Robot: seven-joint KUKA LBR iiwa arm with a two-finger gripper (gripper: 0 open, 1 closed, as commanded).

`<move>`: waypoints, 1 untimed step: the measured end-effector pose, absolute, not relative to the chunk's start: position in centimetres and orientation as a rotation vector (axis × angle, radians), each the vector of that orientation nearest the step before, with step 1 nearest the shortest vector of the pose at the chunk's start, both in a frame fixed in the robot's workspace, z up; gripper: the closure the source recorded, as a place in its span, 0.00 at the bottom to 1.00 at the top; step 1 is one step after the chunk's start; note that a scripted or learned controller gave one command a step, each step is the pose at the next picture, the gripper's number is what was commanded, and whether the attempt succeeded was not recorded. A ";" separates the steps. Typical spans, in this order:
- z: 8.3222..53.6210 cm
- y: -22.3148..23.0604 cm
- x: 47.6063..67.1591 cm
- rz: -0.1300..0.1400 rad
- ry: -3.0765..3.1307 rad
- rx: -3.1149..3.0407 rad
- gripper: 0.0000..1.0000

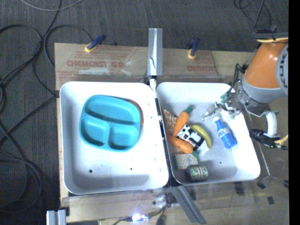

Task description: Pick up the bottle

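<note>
A small blue bottle (225, 134) with a white cap lies on the floor of the right bin (243, 168), near its right wall, with the cap pointing to the back. My gripper (216, 108) hangs just behind the bottle's cap end, reaching in from the right below the orange wrist band. Its fingers stand open and nothing is between them. The bottle lies apart from the gripper.
Left of the bottle lie a banana (203, 134), two carrots (180, 123), a black-and-white toy (187, 134) and two small cans (197, 172). The left bin (70, 172) holds a blue divided tray (110, 122). The strip between bottle and banana is bare.
</note>
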State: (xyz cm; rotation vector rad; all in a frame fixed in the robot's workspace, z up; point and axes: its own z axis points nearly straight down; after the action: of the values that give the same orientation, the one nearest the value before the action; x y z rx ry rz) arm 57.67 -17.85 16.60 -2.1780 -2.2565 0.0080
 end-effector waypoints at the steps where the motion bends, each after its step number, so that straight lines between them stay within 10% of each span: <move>1: 19.7 -16.5 60.4 0.006 -2.375 -2.051 0.00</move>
State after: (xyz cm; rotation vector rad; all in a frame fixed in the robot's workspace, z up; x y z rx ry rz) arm 60.39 -16.53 19.69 -2.0506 -2.3752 0.0056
